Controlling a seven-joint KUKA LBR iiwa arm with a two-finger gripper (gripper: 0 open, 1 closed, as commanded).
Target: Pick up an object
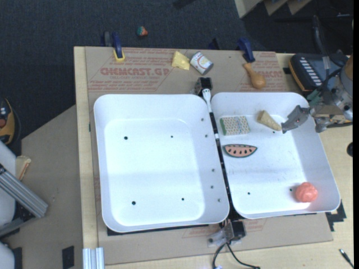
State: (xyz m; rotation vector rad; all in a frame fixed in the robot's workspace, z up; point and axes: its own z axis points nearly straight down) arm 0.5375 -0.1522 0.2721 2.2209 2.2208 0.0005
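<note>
Hovering at the right bin's (331, 175) upper right corner, the pincer (305, 119) hangs over the rim with its two grey fingers spread apart and nothing between them. Nearest candidate: yellow wedge (269, 120), lying just beside the left fingertip (291, 119), apart from it as far as I can judge. Other objects in the same bin: a dotted green-and-tan block (234, 125) near the divider, a watermelon slice (240, 150) below it, and a pink ball (305, 192) at the lower right. Left bin (112, 150) carries no objects.

Risks, as judged:
- Wedge is small and sloped; closing fingers could squeeze it out sideways.
- A descent slightly off-centre would land a fingertip on top and push it away.
- Bin wall is near; the right finger may catch the rim.
- Watermelon slice looks flat, so hard to get fingers under.
- Ball may roll on contact.
</note>
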